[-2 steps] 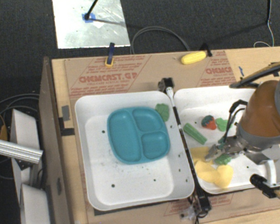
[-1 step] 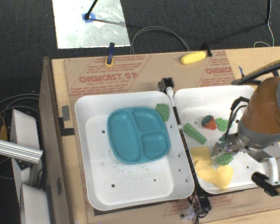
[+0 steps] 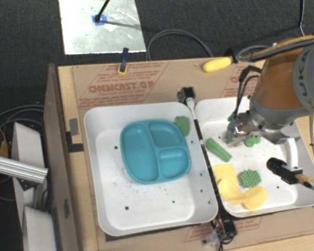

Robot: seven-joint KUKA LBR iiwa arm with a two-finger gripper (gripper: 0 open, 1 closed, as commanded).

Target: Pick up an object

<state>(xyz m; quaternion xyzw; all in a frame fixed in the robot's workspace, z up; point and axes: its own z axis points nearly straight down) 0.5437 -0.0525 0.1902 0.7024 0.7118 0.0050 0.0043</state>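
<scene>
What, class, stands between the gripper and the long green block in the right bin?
Nothing visible does. The gripper hangs over the right bin, and the long green block lies just to its lower left on bare white floor. The yellow pieces and the green bumpy ball lie nearer the camera, off that line.

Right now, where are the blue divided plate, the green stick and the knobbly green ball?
blue divided plate [image 3: 140, 151]: camera view, its large left compartment.
green stick [image 3: 218, 149]: camera view, middle of its length.
knobbly green ball [image 3: 249, 178]: camera view, centre of its top.
</scene>
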